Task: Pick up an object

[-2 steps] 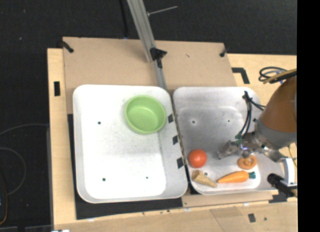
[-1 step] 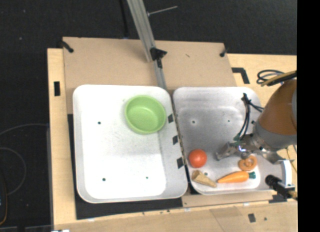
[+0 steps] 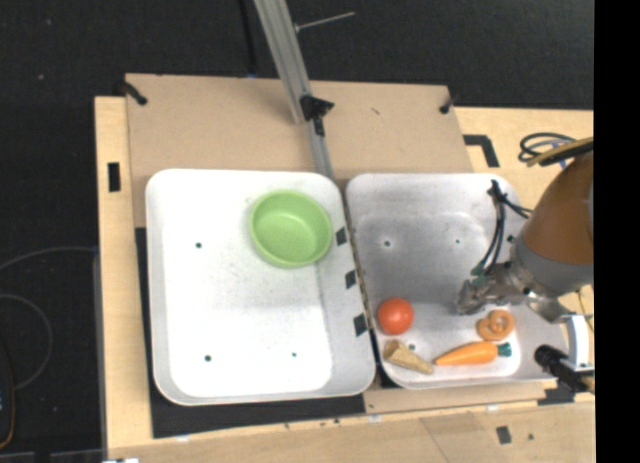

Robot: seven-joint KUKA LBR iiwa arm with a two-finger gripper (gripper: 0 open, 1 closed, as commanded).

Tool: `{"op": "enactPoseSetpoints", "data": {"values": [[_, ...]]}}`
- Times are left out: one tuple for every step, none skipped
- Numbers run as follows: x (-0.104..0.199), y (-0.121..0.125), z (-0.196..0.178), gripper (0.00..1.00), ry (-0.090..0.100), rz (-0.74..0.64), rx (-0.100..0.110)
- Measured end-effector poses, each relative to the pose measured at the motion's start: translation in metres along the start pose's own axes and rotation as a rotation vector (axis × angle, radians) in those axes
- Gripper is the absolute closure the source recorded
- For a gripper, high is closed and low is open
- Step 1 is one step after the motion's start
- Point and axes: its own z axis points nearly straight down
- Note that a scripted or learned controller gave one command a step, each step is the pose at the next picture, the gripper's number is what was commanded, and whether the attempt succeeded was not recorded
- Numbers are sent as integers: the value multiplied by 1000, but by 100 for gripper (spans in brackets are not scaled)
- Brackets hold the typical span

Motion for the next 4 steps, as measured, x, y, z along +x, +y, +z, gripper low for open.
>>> {"op": "enactPoseSetpoints", "data": {"values": [[1,-1,-44,100,0,-9,-2],[-6,1,-108,100,-2,-10,-4],[-7,3,-128,100,1,-11,0],[53,15,-135,100,3,-17,0]]}}
